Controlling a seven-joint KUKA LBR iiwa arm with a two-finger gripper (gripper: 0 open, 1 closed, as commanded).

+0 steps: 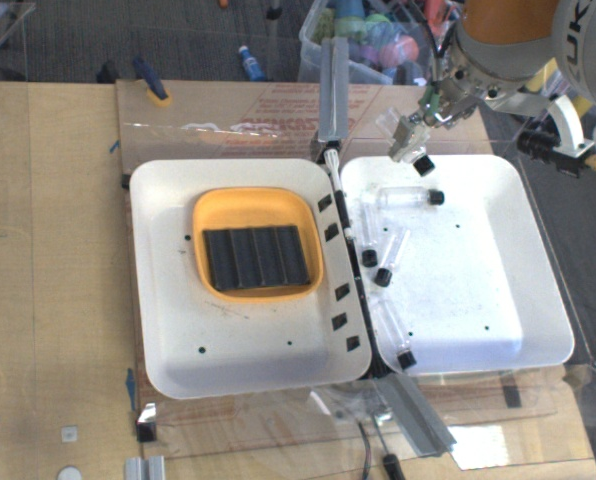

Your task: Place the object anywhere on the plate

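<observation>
Two white bins (178, 363) sit side by side on the wooden bench. At the right bin's far edge, the gripper (410, 146) clamps a clear black-capped tube (414, 154). Carry it left, clearing the divider, and release low over the yellow plate (308, 218).

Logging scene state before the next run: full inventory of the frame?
Bins: 2, white, side by side on bench.
Plate: 1, orange, left bin.
Ridged block: 1, dark grey, on the plate.
Tubes: about 5, clear with black caps, left part of the right bin.
Divider: 1, grey, between bins.
Tub of oddments: 1, clear, floor behind bench.
Arm: 1, grey and orange, upper right.
Tool: 1, at the right bin's back rim.
</observation>
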